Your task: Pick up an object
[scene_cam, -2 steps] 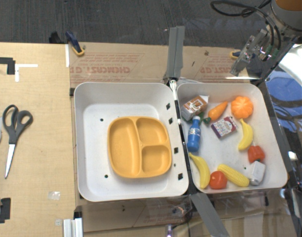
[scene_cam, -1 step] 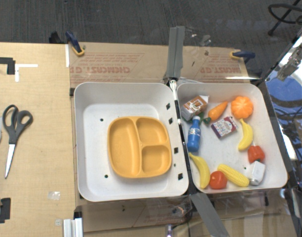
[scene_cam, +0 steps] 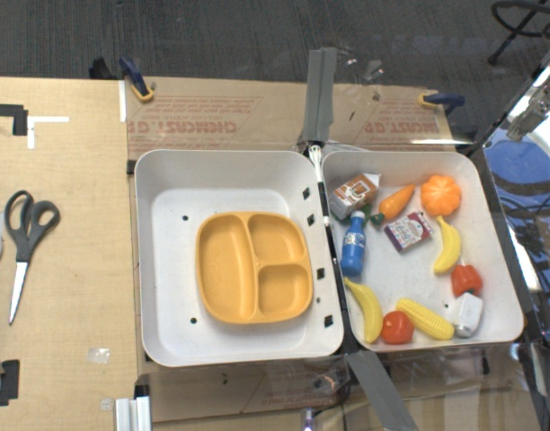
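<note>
The right bin (scene_cam: 491, 241) holds several toy foods. A blue bottle (scene_cam: 353, 245) lies by its left wall, with a small brown and white carton (scene_cam: 356, 193) above it. A carrot (scene_cam: 396, 202), an orange (scene_cam: 440, 195) and a purple packet (scene_cam: 407, 232) lie near the back. A yellow banana (scene_cam: 448, 245) and a red pepper (scene_cam: 466, 280) sit at the right. Along the front lie another banana (scene_cam: 365, 308), a red tomato (scene_cam: 397, 328), a corn cob (scene_cam: 425, 318) and a white block (scene_cam: 466, 312).
The left bin (scene_cam: 167, 241) holds a yellow divided plate (scene_cam: 254, 267). Scissors (scene_cam: 23, 232) lie on the wooden bench at far left. Blue clamps (scene_cam: 136, 77) pin cardboard behind the bins. A blue stool (scene_cam: 518, 164) stands at the right.
</note>
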### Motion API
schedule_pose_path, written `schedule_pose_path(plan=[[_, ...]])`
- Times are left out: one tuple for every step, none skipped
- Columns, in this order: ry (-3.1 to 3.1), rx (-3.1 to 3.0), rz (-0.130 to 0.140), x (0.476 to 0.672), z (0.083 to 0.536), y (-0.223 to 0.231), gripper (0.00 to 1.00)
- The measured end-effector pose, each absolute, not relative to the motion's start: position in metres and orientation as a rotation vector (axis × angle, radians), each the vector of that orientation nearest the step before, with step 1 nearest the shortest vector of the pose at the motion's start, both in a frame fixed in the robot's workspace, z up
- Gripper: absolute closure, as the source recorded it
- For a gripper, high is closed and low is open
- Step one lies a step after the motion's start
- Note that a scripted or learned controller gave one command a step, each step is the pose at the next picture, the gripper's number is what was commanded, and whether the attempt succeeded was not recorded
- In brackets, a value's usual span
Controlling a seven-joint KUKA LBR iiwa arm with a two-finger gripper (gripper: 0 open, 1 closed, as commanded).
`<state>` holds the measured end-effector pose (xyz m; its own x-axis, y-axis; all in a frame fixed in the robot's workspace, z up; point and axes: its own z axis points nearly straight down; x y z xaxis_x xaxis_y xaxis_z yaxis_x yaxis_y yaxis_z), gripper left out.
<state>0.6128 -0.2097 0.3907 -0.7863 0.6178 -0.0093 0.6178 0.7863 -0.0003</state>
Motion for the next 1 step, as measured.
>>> schedule_pose_path(plan=[[3.044,0.765,-0.001,0.5873,0.1481,-0.2215,1.0]])
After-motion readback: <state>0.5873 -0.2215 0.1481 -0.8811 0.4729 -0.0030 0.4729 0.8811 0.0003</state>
